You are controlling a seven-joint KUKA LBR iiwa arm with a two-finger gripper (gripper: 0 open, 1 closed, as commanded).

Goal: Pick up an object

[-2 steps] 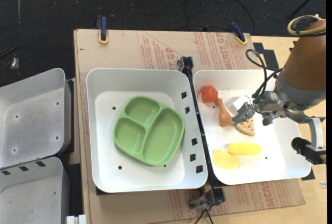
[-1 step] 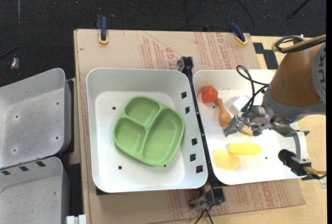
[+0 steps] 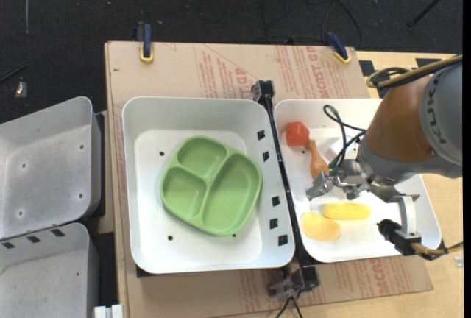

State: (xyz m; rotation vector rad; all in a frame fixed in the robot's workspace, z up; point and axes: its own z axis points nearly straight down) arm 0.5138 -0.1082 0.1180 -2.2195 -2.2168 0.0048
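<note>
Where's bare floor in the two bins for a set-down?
Left bin: bare strips surround the green divided plate, widest along its far and left walls. Right bin: crowded; red piece, two yellow pieces and gripper fill its middle.

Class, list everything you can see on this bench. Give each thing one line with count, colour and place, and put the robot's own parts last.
Bins: two, white, side by side on the bench; left bin, right bin.
Divided plate: one, green, three compartments, in the left bin.
Red object: one, near the right bin's top left.
Tan spoon-like object: one, just below the red one.
Yellow long object: one, right bin, lower middle.
Yellow rounded object: one, beside it, lower left.
Clamps: two, blue and yellow, at the board's far edge; and.
Arm: one, grey with orange band, over the right bin.
Hand: one, metallic, above the yellow long object.
</note>
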